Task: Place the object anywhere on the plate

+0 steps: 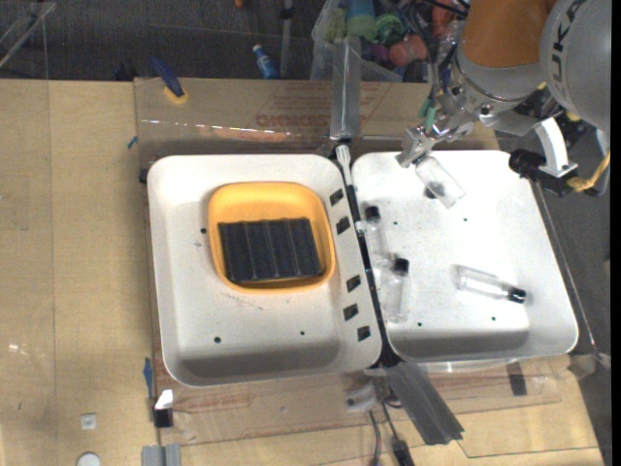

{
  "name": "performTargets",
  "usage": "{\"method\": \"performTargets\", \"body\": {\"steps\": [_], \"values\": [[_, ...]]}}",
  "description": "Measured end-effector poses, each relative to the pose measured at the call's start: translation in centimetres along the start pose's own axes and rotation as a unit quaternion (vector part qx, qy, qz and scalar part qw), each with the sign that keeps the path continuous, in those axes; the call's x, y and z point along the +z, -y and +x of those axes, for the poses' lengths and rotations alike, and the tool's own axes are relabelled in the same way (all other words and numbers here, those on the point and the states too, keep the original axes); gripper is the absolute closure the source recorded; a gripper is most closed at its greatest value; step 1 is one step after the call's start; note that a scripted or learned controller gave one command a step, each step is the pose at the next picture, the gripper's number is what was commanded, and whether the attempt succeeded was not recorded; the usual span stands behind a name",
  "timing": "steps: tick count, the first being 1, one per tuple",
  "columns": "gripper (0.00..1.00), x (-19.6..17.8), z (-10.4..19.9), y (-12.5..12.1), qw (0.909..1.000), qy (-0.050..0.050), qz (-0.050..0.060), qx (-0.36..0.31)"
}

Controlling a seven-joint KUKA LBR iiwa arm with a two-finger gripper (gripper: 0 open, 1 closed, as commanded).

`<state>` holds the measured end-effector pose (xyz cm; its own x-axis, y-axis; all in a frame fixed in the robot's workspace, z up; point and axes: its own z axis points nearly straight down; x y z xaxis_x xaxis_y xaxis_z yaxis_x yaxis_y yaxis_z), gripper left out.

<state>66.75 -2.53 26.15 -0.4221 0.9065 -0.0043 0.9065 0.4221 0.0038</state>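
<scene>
An orange plate (254,196) lies in the left bin (184,260), and a dark ridged rectangular block (270,249) rests on its middle. My gripper (423,149) hangs over the far left part of the right bin (543,260). A clear vial (441,183) sits just below and to the right of the gripper's tip, touching or nearly touching it; whether it is held or resting on the bin floor is unclear. Another clear vial with a black cap (488,283) lies in the near right part of that bin.
Two more clear, black-capped vials lie by the divider in the right bin, one (396,278) nearer and a small one (371,216) farther back. A metal rail (354,250) separates the bins. A box of colourful toys (388,13) stands behind the bench.
</scene>
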Motion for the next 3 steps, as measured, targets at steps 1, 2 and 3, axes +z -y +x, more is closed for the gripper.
{"method": "performTargets", "body": {"steps": [1,2,3], "values": [[1.00,1.6,-1.1,0.6,0.9994,-0.002,0.002,-0.034],[1.00,1.1,-0.3,0.2,0.9987,-0.001,0.000,-0.052],[1.00,0.4,0.1,0.0,0.9958,0.000,0.000,-0.092]]}}
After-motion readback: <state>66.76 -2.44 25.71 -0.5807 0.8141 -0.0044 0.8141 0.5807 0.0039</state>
